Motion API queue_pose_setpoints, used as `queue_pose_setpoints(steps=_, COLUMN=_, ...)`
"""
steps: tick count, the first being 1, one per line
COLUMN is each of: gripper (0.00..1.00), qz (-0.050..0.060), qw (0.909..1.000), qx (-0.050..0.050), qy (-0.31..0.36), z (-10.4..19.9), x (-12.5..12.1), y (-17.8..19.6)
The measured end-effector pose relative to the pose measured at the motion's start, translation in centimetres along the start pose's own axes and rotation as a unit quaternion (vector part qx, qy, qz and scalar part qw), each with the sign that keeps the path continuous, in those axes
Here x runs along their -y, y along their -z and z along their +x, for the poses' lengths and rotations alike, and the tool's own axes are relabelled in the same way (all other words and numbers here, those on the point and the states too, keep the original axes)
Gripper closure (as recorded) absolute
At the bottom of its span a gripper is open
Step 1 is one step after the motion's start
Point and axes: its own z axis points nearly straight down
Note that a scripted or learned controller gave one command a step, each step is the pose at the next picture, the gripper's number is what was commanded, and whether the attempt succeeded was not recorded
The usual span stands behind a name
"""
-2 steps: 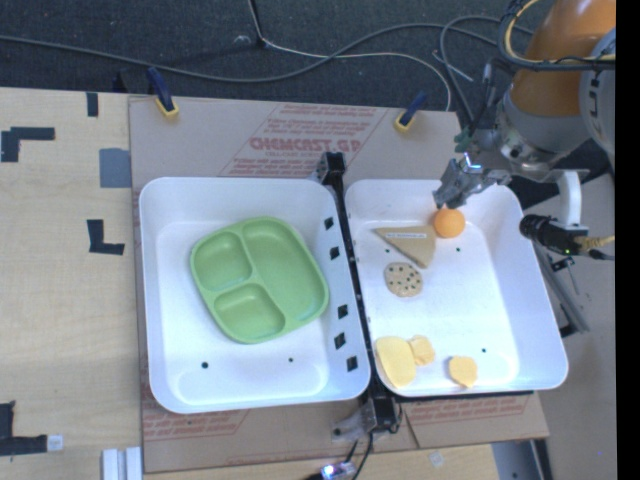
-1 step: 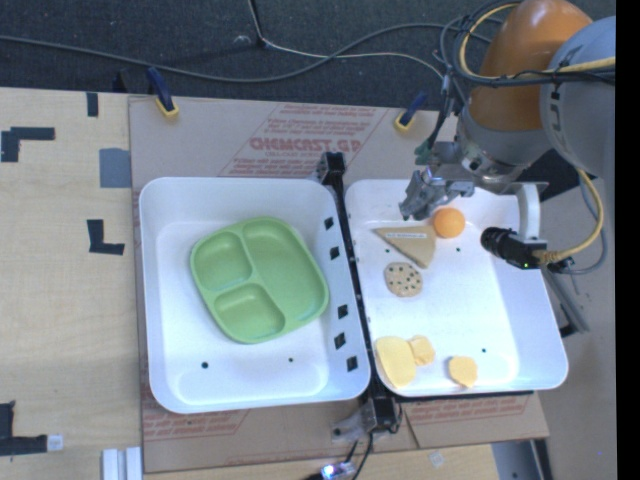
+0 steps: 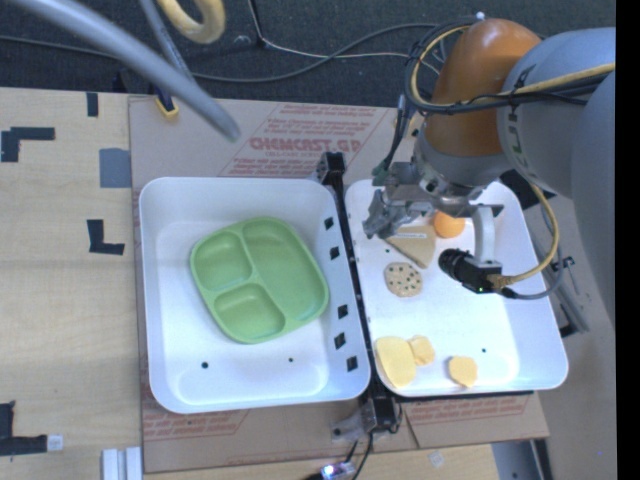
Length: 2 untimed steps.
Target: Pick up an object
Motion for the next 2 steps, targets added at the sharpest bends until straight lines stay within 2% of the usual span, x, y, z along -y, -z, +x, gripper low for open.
queue_pose_setpoints(steps=1, gripper=1.00, qz=0.000, qw=1.0000, qx=0.000, qy=0.000, z=4.9, x=2.6, y=0.5)
queue_pose_setpoints(steps=2, gripper=1.00, qz=0.000, qw=1.0000, qx=0.001, qy=-0.001, z=9.0, x=4.2, y=0.1)
